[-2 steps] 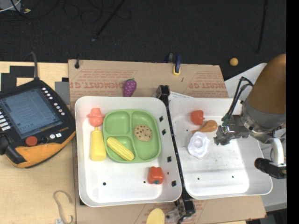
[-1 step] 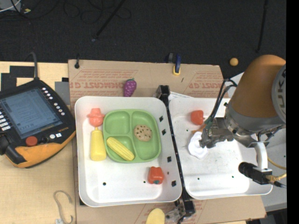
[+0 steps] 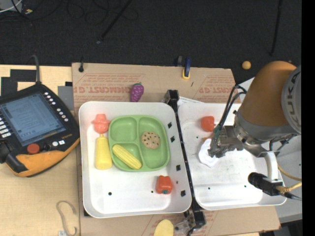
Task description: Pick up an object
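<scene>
Arm (image 3: 268, 102) bent low, wrist down

The counter (image 3: 29, 191) is carrying a cardboard sheet (image 3: 123, 82) under two white bins (image 3: 128, 200), a teach pendant (image 3: 32, 127) lying left.

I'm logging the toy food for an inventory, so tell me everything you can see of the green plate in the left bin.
The green plate is a rounded-square divided tray that looks like matte plastic, with three compartments. It lies flat in the left bin, toward its upper middle. A cookie sits in the right compartment and a corn cob lies slanted across the lower one. A yellow bottle rests against its left edge.
</scene>
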`<state>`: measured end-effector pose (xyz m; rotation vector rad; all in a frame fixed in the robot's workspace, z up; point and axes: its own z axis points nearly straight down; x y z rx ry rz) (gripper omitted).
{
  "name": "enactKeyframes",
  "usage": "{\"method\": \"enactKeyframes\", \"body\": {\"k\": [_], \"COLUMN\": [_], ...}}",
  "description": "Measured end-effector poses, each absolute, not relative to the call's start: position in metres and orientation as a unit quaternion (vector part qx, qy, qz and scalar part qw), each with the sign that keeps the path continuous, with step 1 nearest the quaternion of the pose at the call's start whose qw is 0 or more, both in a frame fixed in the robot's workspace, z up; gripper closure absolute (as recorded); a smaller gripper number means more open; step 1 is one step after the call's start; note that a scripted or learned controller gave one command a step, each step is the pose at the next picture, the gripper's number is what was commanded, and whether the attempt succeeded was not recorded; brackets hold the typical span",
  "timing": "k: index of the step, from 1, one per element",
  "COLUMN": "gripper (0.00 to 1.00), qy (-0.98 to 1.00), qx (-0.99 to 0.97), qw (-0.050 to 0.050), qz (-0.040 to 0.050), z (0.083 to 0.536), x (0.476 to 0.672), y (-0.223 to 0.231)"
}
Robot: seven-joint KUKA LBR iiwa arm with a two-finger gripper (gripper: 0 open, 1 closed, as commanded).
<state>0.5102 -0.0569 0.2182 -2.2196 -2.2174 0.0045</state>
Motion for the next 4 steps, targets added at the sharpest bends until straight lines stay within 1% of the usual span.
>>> {"method": "enactKeyframes", "body": {"k": [2,3,4], "gripper": [1.0,1.0,1.0], "qy": [-0.707,-0.707,-0.707], "qx": [-0.707,-0.707,-0.707], "qw": [0.002,0.001,0.002], "qz": [0.0011,0.0003,0.0016], "z": [0.219,0.238,0.218], "x": [0.502,0.505,0.511], "y": [-0.055,-0.054,-0.05]}}
